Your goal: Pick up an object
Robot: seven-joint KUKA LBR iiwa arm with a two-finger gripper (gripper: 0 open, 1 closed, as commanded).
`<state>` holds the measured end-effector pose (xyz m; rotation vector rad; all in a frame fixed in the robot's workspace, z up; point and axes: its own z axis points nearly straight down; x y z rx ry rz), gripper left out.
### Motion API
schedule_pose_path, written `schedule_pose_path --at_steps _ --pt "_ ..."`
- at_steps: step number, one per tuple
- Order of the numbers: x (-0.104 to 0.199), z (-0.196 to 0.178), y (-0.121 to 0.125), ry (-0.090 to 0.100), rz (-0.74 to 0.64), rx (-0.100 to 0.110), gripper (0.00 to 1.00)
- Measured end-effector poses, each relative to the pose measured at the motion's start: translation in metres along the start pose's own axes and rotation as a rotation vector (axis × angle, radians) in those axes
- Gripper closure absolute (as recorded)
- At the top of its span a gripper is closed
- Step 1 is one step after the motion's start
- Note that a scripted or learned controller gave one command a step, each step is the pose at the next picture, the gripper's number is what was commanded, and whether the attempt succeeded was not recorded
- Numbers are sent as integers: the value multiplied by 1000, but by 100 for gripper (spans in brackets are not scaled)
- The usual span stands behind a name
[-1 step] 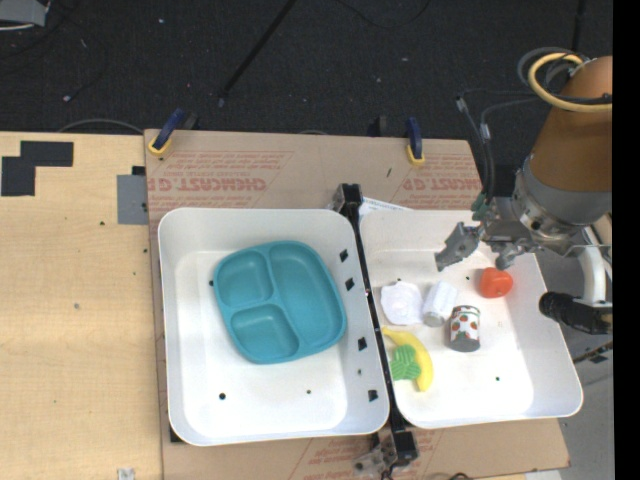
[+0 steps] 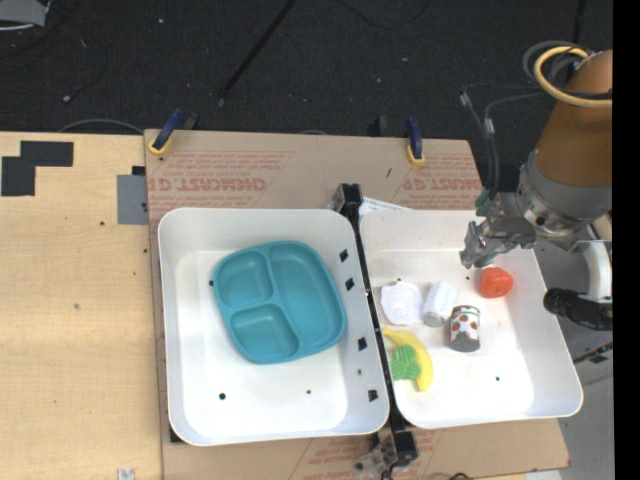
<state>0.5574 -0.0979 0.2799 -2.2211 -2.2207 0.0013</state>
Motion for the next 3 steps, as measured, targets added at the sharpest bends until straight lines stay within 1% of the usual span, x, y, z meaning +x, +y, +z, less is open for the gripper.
schedule_pose_path --at_steps 1,2,3 --pt "0 0 0 0 1 0 0" --pt "-1 -10 0 0 2 1 100" --pt "-1 -9 0 0 2 1 0"
